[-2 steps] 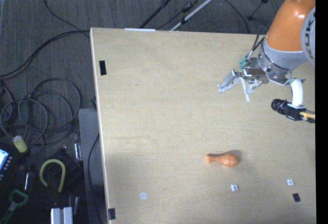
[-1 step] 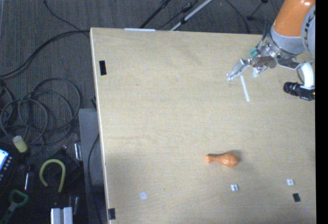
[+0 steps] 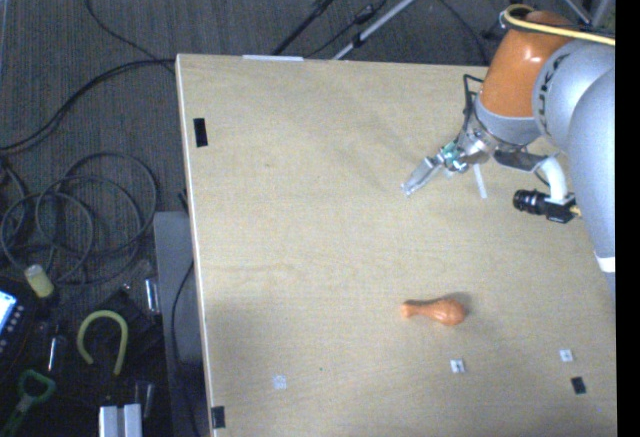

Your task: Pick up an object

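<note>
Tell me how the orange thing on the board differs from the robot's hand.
The orange thing lies flat on the board; the hand hangs from the arm, tilted, farther back. The orange thing is one rounded, pear-like piece with a thin neck; the hand has thin, pale prongs spread apart. The orange thing is orange; the hand is silvery. The orange thing is apart from the hand.

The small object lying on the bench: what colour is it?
Orange, the object on the tan bench, clearest in the camera view.
</note>
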